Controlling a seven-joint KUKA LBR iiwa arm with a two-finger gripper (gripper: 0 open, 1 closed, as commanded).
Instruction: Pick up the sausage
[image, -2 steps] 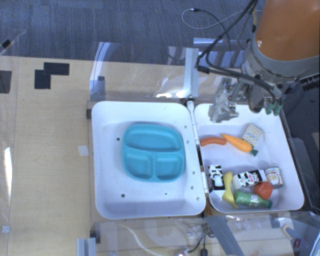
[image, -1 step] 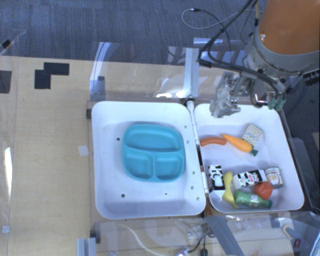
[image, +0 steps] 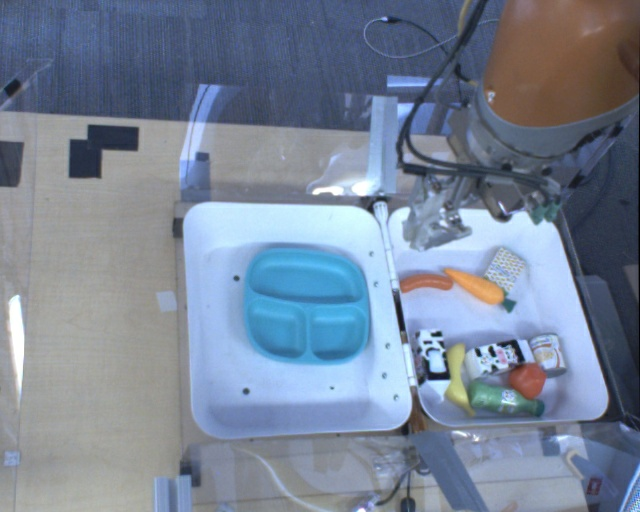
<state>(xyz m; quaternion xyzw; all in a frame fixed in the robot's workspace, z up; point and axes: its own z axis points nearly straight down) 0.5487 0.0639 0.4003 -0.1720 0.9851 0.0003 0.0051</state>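
Sausage (image: 426, 283) lies in the right bin (image: 585, 330) near its left wall, its right end just beside the carrot (image: 476, 286). Above it hangs the end effector (image: 437, 226), nothing between its fingers; whether they stand apart or together I cannot tell. A blue divided plate (image: 306, 304) sits in the left bin (image: 215, 380).

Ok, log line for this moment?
gripper: above right bin, holding nothing | sausage: lying in bin, beside carrot | pick: not done
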